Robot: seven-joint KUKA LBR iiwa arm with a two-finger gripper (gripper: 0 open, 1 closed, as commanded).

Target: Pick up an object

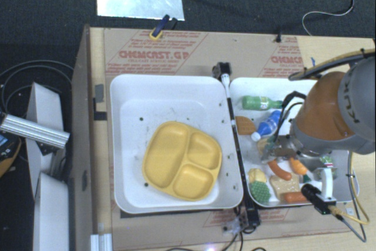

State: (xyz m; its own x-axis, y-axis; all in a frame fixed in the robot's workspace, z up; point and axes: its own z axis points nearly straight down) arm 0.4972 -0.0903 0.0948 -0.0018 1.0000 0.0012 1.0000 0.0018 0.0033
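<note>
Toy food lies in a heap in our right bin (352, 208): near us broccoli (260, 191) and a sausage (279, 170), farther back a blue bottle (268, 124) and a green bottle (258, 103). Nothing looks lifted yet. Our gripper (281, 147) hangs over the heap, so the grab is left to do.

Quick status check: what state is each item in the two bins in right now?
yellow tray: flat in the left bin, compartments bare
green bottle: on its side, right bin
blue bottle: on its side, tilted
sausage: lying loose
broccoli: lying loose
arm: over the right bin
</note>
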